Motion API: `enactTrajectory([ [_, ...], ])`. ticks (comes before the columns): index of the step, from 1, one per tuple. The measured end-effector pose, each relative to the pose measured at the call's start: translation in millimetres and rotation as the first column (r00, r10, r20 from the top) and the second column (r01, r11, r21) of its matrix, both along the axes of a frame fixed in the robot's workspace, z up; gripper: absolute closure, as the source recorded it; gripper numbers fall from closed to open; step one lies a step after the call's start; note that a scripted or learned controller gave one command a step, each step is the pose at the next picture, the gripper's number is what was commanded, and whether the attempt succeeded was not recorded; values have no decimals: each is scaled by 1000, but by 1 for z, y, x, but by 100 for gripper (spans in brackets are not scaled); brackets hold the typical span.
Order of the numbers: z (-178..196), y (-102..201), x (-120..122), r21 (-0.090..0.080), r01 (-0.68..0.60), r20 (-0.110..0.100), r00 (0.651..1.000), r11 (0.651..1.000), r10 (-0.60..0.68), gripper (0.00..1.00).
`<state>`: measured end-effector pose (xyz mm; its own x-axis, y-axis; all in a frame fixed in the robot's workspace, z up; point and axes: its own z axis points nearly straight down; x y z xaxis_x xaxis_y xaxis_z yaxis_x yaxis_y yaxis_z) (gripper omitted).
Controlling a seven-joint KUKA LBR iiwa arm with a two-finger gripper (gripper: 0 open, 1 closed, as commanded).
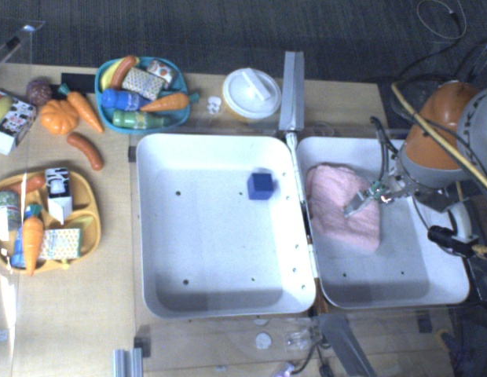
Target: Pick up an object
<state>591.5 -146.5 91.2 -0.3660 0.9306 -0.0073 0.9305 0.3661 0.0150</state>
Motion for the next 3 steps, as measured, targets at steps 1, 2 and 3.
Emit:
enactTrajectory([
  [1,0,-6,-24,-2,-114,2,993,993,114,0],
  [2,-1,-22,39,0,62,-3,998,998,-62,0],
  [3,-1,-8,24,-2,-68,-2,998,998,68,0],
])
